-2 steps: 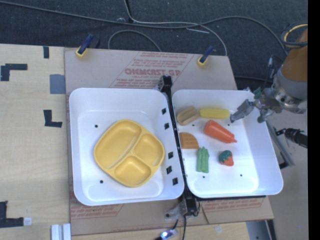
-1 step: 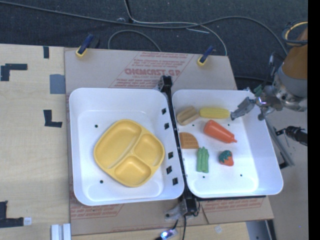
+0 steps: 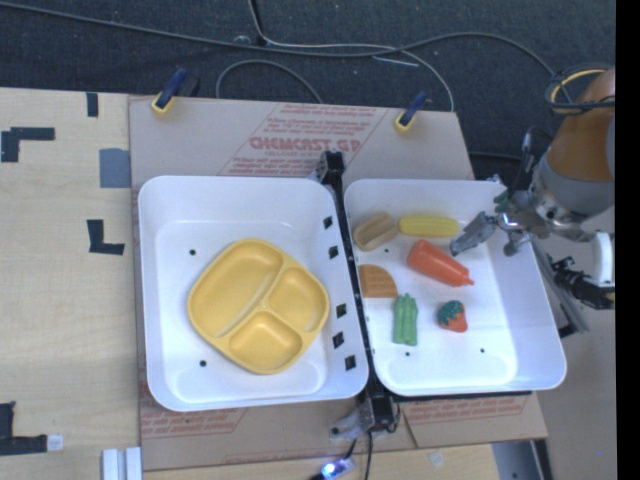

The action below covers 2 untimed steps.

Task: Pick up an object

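I am seeing the gripper [image 3: 485,230] hovering beside the carrot [image 3: 437,263], fingers spread, gripping nothing; the pick is not yet done.

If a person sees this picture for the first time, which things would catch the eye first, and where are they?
Probably the yellow divided plate, lying alone in the left bin, since it is the largest and brightest thing. Next comes the cluster of toy foods in the right bin, chiefly the orange carrot and the yellow corn. The gripper hangs at that bin's upper right, beside the carrot.
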Each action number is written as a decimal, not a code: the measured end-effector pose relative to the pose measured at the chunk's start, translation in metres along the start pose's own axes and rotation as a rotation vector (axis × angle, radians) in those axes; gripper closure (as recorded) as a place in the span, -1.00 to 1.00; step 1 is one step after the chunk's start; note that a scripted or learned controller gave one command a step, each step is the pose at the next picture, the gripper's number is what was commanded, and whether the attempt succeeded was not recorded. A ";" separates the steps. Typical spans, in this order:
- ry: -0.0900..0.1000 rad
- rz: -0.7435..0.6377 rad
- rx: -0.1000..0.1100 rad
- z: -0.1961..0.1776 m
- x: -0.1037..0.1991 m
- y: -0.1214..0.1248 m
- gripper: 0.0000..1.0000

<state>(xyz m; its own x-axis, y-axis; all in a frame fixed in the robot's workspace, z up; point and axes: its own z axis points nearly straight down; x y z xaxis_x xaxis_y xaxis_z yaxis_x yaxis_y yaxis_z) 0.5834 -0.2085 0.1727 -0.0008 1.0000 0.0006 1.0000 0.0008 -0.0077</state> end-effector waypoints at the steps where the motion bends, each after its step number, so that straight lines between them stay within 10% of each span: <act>1: 0.000 0.000 0.001 0.049 -0.007 -0.004 -1.00; 2: -0.003 0.000 -0.006 0.090 -0.007 -0.003 -1.00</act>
<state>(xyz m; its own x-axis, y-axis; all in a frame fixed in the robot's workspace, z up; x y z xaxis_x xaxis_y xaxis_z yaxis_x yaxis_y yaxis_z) 0.5793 -0.2154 0.0826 -0.0013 1.0000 -0.0025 1.0000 0.0013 -0.0013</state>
